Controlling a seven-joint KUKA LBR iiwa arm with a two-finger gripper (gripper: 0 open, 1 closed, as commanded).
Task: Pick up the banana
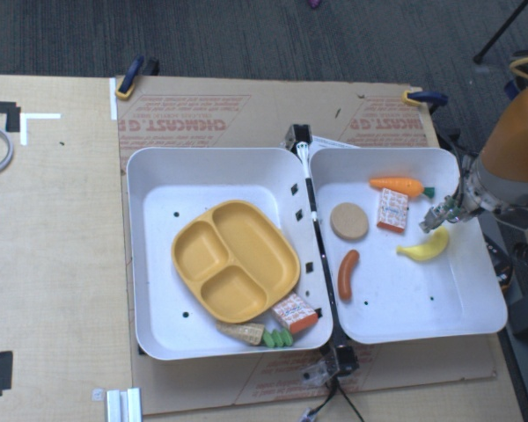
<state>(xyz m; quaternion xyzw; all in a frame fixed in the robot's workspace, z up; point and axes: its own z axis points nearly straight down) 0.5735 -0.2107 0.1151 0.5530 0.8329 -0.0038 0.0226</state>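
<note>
1. The banana (425, 248) lies in the right bin (475, 315), toward its right side and about midway between the far and near walls, curved and resting flat on the white floor.
2. The end effector (440, 215) sits just above the banana's far right end, at the right wall of that bin; whether its fingers are spread or pressed together I cannot tell, and nothing shows between them.
3. The arm (510, 152), grey with an orange band, comes in from the right and hangs over the bin's right rim.
4. Close to the banana on its far left is a small red and white box (392, 210), and just beyond that a carrot (398, 185) lies along the far wall.
5. A round tan biscuit (349, 221) sits left of the box, and a red sausage (348, 274) lies near the left wall, well apart from the banana.
6. The left bin (150, 262) holds a yellow divided plate (236, 259), tilted, with a strawberry-printed box (296, 314), a tan block (241, 331) and something green (280, 338) tucked at its near edge.
7. Both bins stand on cardboard (202, 117) over the wooden counter (48, 262), with clamps (130, 77) at the far corners.
</note>
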